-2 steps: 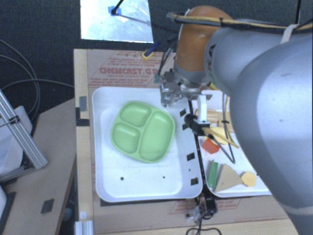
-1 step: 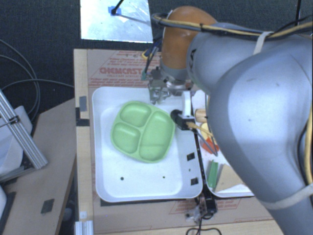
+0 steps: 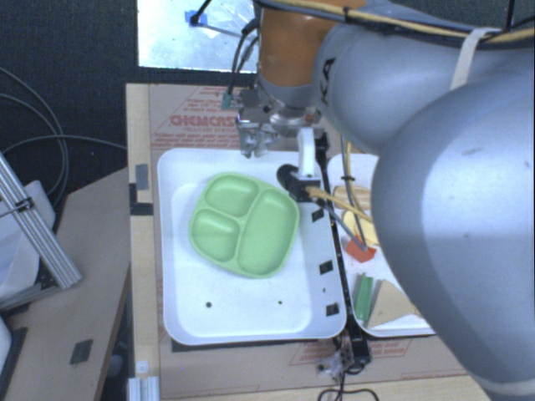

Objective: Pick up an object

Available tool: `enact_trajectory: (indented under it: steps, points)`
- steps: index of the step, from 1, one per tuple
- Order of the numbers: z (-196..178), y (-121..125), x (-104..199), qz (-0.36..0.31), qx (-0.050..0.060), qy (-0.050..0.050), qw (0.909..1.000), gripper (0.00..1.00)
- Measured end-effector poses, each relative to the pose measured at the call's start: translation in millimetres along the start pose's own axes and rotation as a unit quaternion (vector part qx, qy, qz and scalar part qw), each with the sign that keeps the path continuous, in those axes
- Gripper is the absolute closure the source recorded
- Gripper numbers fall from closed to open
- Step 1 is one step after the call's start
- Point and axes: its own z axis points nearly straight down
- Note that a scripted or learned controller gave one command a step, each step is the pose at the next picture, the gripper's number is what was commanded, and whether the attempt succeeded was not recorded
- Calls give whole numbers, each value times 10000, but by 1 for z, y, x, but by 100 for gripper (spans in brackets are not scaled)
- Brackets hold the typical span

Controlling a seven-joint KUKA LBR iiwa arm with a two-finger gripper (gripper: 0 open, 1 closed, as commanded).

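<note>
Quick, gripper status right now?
Gripper: cannot be told; it sits over the far rim of the left bin, above the green divided plate.

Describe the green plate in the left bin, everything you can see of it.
The green plate is pale, matte, plastic-looking, with rounded corners and three compartments: two small, one long. It lies flat, right side up and turned askew, on the floor of the left bin, toward its upper half. Nothing visibly touches it; the gripper hangs above the bin's far edge.

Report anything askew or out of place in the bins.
The green divided plate in the left bin lies rotated, out of line with the bin walls. No spill or damage shows. The arm covers much of the right bin.
</note>
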Motion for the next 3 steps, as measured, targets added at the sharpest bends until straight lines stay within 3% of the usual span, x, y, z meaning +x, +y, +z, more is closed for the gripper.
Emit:
enact_trajectory:
  steps: [1,2,3]
  points:
    - [18,-58,43,10,53,-15,10000,100]
    - [74,-125,58,6,85,-23,10000,100]
    - [127,-113,15,55,48,-21,10000,100]
